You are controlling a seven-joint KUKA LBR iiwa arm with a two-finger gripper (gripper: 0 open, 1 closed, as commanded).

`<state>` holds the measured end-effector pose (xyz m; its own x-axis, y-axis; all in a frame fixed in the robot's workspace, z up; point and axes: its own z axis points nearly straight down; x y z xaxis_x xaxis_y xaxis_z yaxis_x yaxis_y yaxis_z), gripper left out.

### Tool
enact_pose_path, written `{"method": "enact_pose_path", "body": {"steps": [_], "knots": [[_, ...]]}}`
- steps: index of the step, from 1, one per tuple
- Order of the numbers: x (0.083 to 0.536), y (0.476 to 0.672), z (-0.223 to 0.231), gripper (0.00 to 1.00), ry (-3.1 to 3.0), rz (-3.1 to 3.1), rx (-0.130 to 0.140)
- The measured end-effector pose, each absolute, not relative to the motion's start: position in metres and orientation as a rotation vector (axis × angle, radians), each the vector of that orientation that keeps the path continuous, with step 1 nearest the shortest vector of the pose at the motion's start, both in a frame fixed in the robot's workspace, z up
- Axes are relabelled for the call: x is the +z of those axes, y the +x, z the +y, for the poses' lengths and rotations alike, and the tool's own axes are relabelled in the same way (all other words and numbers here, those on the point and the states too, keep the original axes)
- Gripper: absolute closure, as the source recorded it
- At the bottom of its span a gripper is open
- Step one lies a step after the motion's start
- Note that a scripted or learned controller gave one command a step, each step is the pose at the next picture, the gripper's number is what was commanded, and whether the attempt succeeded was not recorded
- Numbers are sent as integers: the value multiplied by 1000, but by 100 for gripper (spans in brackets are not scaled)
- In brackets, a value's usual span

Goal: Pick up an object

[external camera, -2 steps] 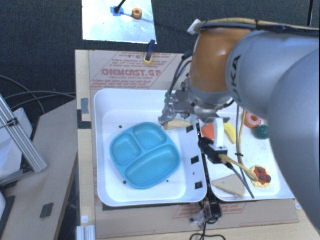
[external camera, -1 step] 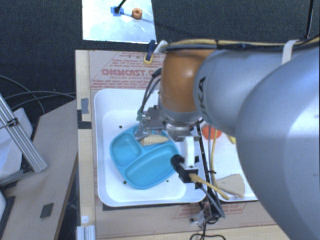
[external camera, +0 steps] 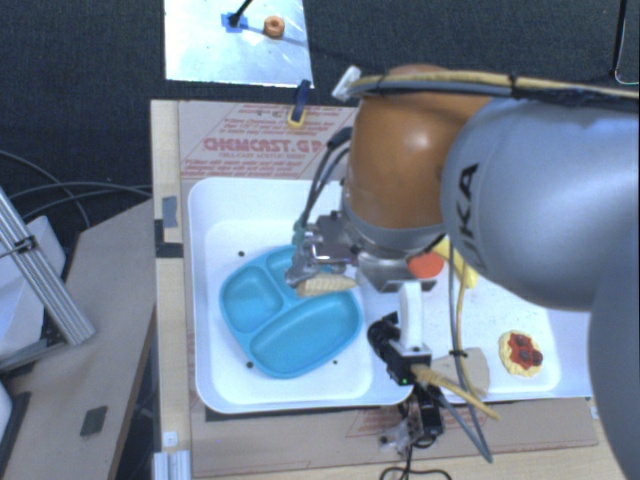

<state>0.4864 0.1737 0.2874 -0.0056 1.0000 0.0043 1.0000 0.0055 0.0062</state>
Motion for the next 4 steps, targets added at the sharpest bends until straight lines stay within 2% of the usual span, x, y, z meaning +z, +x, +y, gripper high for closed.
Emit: {"method": "enact_pose_path", "body": {"steps": [1, 2, 3, 4], "knots": [[263, 486, 238, 100, 2212, 2233, 3], [358, 488, 235, 100, 2214, 2224, 18], [251, 564, 232, 100, 2224, 2219, -9], [247, 494, 235, 100, 2219, 2229, -4]]}}
